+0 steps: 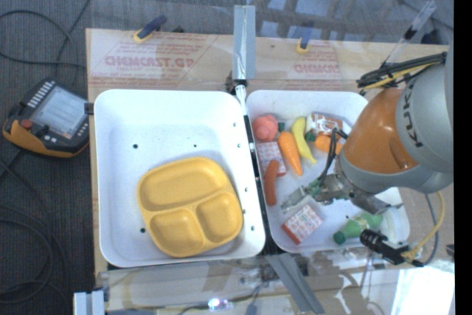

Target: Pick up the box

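A small red and white box (303,222) lies flat near the front of the right bin (383,101). My gripper (313,193) hangs just above and behind it, with its fingers spread open and nothing between them. The grey and orange arm reaches in from the right and hides the bin's right part. A second small pink and white box (269,154) lies by the bin's left wall. Another printed packet (325,122) sits at the back, partly hidden by the arm.
The right bin also holds a red tomato (266,127), a banana (302,138), a carrot (289,152), a sausage (271,181) and a green bottle (358,227). A yellow divided tray (189,204) lies in the left bin (118,158).
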`<control>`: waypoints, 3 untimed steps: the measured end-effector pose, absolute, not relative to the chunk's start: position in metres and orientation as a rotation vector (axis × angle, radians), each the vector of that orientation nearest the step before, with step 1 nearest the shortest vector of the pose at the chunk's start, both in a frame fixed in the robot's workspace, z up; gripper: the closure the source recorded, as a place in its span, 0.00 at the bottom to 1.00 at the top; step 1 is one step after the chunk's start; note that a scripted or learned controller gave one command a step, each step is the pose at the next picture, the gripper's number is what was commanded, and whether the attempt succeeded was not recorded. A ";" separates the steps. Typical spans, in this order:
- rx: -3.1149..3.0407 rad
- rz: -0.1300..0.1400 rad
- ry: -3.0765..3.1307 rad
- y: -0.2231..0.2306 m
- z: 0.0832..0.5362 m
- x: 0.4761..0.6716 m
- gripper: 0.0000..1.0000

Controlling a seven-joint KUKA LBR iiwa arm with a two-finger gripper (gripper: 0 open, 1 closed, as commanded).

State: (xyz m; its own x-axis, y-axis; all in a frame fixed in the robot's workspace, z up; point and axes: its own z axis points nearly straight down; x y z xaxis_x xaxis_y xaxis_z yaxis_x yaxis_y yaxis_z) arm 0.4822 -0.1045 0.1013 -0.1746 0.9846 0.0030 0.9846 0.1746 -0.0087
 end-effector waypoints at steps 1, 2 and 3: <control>-1.992 0.002 -2.435 -0.102 0.088 0.485 0.00; -1.996 -0.004 -2.441 -0.102 0.097 0.489 1.00; -1.996 -0.005 -2.441 -0.102 0.097 0.489 0.00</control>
State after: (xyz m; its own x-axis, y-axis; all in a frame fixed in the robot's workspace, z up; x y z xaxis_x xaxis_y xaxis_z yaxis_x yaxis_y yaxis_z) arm 0.4887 -0.1021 0.0972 -0.1986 0.9801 -0.0070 0.9800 0.1987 0.0096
